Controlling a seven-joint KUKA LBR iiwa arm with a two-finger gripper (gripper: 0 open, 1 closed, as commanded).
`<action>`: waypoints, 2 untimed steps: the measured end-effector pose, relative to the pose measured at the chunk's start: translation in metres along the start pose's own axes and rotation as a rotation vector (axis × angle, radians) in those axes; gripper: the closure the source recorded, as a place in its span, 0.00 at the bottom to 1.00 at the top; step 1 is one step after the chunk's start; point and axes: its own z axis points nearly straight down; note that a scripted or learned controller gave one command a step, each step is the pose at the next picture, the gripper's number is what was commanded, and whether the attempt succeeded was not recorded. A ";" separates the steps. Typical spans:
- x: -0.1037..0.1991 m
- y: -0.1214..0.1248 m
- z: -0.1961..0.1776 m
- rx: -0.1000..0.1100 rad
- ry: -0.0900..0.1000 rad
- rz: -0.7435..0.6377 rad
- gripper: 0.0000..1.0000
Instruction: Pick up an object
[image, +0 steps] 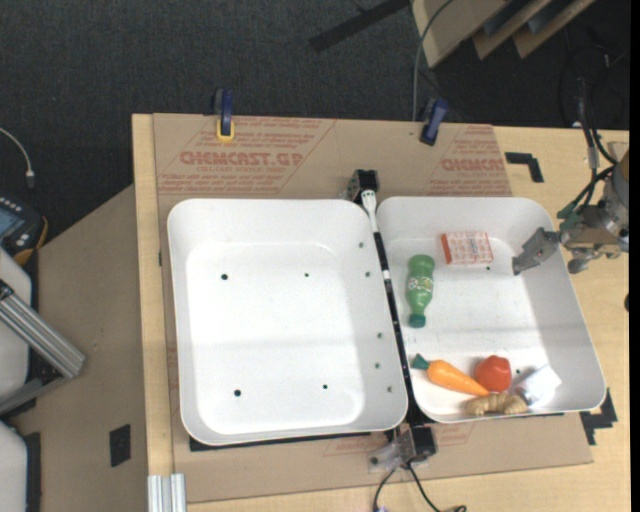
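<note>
Jaws: spread apart, with nothing between them. The gripper (556, 250) sits at the right edge of the frame, over the upper right rim of the right bin (575, 310), one finger (530, 252) reaching inward over the white floor.

Camera view, contents of the right bin: a green bottle (418, 289) lies just right of the divider between the two bins, in the middle of the frame's right half. Its long axis runs nearly top to bottom in the frame, the cap end toward the bottom and leaning slightly left. A small red-and-white box (467, 248) lies above and right of it, nearest the gripper. Along the lower edge lie a carrot (449, 376) — long axis slanting down to the right, green end at upper left — a red tomato (493, 372) just beside it, and a tan ginger-like root (497, 404).

The left bin (190, 300) bears no objects.

Step in hand, by judgement: approach, no grasp yet made. The next move calls for travelling left over a chosen object, descending, and, for the bottle, closing across its narrow width.
</note>
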 end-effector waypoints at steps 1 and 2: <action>0.062 0.090 -0.027 -0.009 0.001 -0.009 0.00; 0.124 0.119 -0.101 -0.012 0.001 -0.008 0.00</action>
